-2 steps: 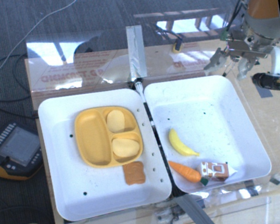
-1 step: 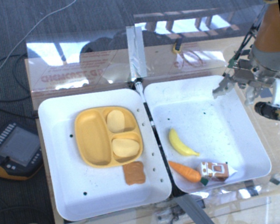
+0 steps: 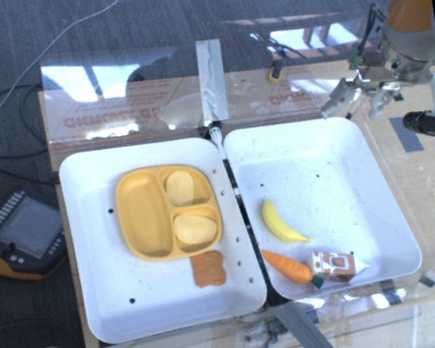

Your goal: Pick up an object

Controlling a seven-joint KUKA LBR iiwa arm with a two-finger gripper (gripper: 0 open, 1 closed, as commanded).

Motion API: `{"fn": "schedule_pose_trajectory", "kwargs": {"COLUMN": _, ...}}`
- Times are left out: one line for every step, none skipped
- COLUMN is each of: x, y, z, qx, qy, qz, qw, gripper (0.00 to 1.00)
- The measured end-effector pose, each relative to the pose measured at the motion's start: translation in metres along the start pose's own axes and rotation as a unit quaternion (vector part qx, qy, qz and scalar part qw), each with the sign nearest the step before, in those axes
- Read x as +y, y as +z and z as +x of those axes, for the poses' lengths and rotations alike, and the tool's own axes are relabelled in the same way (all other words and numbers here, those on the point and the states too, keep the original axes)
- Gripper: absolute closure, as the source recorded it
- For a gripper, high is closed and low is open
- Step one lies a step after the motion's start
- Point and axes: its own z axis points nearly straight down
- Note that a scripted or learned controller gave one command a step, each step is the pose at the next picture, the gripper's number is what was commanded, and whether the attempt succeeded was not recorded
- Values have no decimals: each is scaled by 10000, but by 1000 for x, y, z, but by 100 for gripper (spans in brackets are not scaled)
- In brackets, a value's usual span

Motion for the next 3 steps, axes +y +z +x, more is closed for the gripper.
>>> {"fn": "schedule_pose_trajectory", "kwargs": {"x": -13, "y": 156, "z": 26, "qx": 11, "qy": 816, "qz": 3, "qw": 9967, "gripper": 0}}
{"fn": "schedule_pose_trajectory", "kwargs": {"x": -2, "y": 66, "z": 124, "qx": 25, "qy": -929, "qz": -1, "qw": 9957, "gripper": 0}}
{"fn": "schedule_pose_trajectory", "kwargs": {"x": -86, "y": 66, "z": 135, "qx": 25, "qy": -796, "qz": 7, "qw": 9968, "gripper": 0}}
